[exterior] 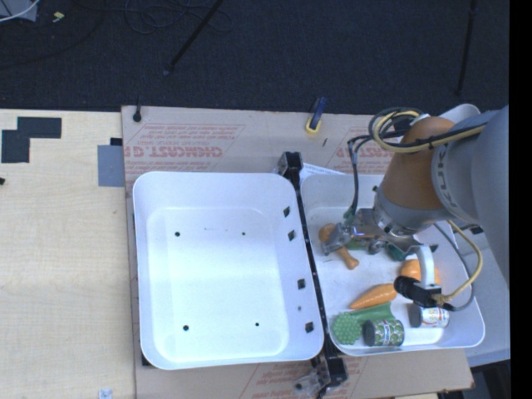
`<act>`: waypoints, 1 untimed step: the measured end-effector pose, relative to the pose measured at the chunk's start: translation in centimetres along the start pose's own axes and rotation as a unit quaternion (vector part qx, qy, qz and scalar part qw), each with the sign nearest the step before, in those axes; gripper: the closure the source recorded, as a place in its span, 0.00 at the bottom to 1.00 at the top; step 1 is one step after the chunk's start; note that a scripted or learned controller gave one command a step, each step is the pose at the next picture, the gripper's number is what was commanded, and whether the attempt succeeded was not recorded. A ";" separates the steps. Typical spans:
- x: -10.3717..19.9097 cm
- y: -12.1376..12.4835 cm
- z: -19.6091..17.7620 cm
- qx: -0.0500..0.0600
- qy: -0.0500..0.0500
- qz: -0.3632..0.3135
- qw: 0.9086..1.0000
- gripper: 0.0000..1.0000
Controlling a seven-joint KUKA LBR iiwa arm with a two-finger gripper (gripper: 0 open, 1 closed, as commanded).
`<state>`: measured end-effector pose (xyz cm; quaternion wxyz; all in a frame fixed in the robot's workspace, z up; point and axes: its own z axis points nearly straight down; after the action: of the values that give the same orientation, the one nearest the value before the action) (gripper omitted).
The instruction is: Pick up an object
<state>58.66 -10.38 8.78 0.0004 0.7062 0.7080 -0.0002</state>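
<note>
My gripper (342,239) is down in the right bin (324,191), near its left wall. A small orange-brown object (327,233) lies right against the gripper, with a tan stub (348,260) poking out just below it. Whether the gripper has hold of it is hidden by the wrist. An orange carrot-shaped piece (373,296) lies further toward the front. Along the front wall sit a green round object (347,330) and a dark green can (386,333). Another orange object (409,268) and a small white and red item (433,317) lie to the right.
The left bin (150,223) stands beside the right one, and a raised divider with black clips (301,256) runs between them. The arm's grey and orange body (424,181) hangs over the back right of the right bin.
</note>
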 end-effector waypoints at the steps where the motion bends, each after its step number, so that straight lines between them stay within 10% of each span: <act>1: 0.0 -0.2 -1.0 0.003 0.001 0.003 1.000 1.00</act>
<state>58.42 -10.41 9.73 -0.0027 0.7082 0.7060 -0.0012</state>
